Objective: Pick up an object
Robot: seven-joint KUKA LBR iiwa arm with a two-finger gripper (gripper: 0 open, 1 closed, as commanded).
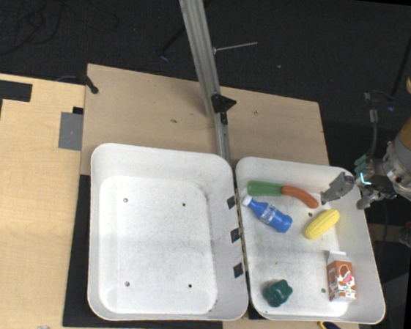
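Corn cob, yellow toy, is the nearest candidate to the gripper; task names no specific obj.

Handling (judged, not measured):
- Likely light, hollow plastic or foam. Stiff enough for a pinch grasp.
- Surface looks smooth w/ shallow kernel ridges; some slip risk.
- Rounded, tapered body: may roll or squirt out if pinched near an end. Take hold across the short axis at mid-length, fingers square to the long axis.
- Not fragile.

Appearance: bright yellow, short oval, lying flat and tilted, upper end toward far right.

Location: right bin, far-right part, near the right wall. Apart from the other items: blue bottle to its left, carrot (green top, orange root) to its far left, small carton nearer the viewer, dark green lump near centre-front. Left bin holds none of these.

Gripper status: positioned above the far-right rim of the right bin, just beyond the corn cob, not touching it. Two dark fingers appear spread apart; nothing between them. Approx. alignment only; a descent toward near-left would be req'd to reach the cob.
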